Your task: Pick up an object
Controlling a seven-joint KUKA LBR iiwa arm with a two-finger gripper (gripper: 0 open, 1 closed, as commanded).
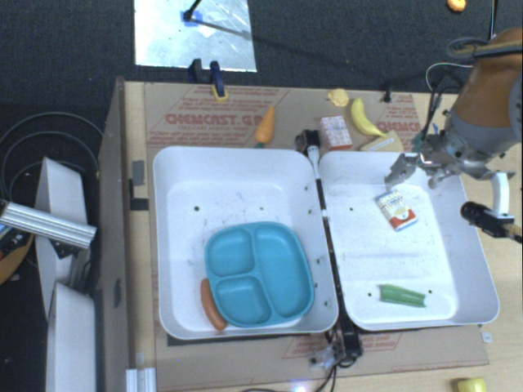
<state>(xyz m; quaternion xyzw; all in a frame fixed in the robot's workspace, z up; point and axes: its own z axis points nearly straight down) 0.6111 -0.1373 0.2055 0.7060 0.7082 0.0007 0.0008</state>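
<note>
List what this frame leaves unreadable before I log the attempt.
- Gripper: camera view, blurred, so its finger state is unclear.
- Small box in the right bin: print too small to read.
- Orange sausage in the left bin: one side tucked under the blue divided plate.
- Yellow item: cut by the bottom edge.

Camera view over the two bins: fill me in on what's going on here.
The grey and orange arm reaches in from the right, its gripper hovering at the far side of the right bin, just above a small red and white packet. Nothing is visibly held. A green pepper-like item lies near that bin's front. The left bin holds a blue divided plate with an orange hot dog beside it. A banana lies behind the bins.
</note>
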